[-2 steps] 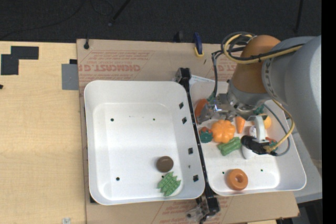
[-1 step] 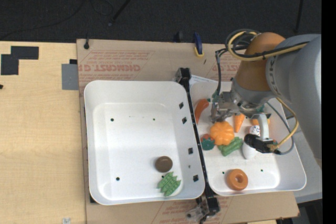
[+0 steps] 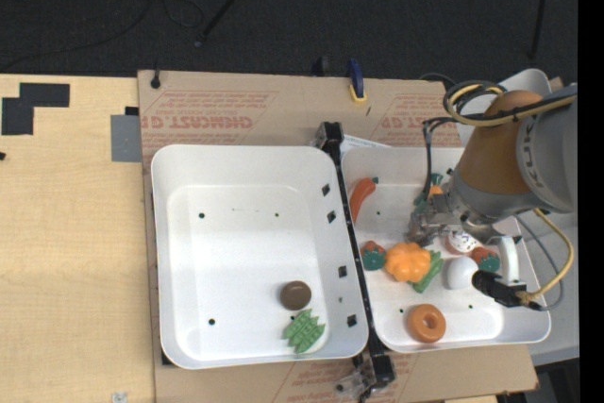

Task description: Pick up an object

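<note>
My gripper [image 3: 429, 226] hangs low over the right bin [image 3: 462, 335], under the grey arm with its orange band. It is just above and to the right of an orange pumpkin-like toy [image 3: 407, 261] with green leaves. A red-orange carrot-shaped piece [image 3: 361, 194] lies to the gripper's left near the divider. An orange ring [image 3: 427, 323] rests near the bin's front. A white round object [image 3: 460, 274] and small red and white pieces [image 3: 464, 243] lie right of the pumpkin toy. The fingertips are hidden among the clutter.
The left bin [image 3: 189, 193] holds a brown round object [image 3: 295, 294] and a green leafy toy [image 3: 305, 332] near its front right corner. A black clip strip [image 3: 342, 231] runs along the divider between the bins. Cables loop around the arm at right.
</note>
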You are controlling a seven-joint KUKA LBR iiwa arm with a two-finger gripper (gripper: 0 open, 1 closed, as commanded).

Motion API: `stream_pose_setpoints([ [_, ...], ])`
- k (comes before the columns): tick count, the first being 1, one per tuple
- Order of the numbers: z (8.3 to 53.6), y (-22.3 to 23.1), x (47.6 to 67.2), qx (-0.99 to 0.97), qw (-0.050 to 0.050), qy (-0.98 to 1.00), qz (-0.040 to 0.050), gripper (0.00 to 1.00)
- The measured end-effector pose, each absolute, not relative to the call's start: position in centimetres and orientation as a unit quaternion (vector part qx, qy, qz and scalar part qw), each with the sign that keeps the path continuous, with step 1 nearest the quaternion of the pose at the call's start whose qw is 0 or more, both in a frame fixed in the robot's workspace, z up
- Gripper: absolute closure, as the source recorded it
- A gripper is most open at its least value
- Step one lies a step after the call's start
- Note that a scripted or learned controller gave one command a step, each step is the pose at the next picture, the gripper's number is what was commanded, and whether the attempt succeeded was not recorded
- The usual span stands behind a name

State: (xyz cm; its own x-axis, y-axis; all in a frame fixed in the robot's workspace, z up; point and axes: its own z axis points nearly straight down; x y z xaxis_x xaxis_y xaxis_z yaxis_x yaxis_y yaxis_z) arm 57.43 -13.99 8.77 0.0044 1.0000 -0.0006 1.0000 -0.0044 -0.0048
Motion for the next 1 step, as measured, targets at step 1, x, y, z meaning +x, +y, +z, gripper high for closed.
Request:
stream_pose_setpoints([
  [1,19.47,-7.38,61.31,-0.704,-0.003,-0.710,-0.0041,1.00],
])
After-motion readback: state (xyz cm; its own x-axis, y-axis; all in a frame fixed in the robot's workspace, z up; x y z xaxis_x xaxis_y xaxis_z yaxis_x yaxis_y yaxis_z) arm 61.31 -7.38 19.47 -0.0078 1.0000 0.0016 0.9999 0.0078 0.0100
